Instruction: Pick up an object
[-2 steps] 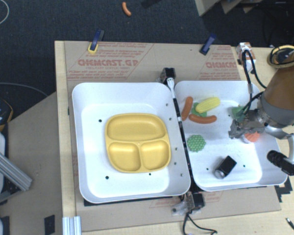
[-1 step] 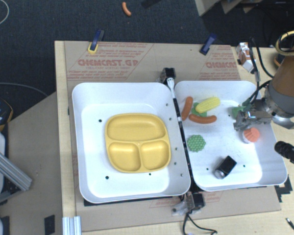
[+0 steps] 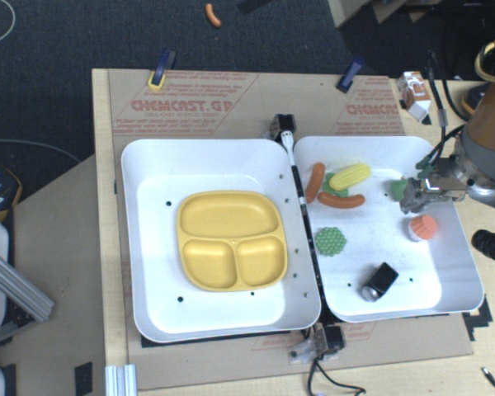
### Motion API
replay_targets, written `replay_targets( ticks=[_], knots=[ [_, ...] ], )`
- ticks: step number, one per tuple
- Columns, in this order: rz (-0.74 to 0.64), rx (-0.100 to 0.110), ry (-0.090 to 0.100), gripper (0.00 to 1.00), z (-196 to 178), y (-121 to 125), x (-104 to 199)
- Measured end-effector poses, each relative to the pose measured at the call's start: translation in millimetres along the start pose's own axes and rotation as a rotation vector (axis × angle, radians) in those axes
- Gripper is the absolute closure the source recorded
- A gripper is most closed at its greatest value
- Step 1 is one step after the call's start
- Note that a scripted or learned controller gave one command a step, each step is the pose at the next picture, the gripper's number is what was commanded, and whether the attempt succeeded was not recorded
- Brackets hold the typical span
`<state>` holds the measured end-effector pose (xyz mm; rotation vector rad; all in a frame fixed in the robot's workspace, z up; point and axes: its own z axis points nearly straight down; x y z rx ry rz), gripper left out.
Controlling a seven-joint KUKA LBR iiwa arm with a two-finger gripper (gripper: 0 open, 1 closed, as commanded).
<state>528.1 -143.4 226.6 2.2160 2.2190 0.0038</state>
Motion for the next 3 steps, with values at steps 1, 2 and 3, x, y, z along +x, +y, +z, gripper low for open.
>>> replay_targets(
  ticks=[1, 2, 3],
  knots=[
    [-0.004, 0.0, 0.002, 1.0, -8.5, 34.5, 39.7],
    [-0.005, 0.0, 0.003, 1.0, -13.2, 68.1, 83.3],
    [-0.005, 0.002, 0.003, 1.0, 2.8, 92.5, 140.0]
  ],
)
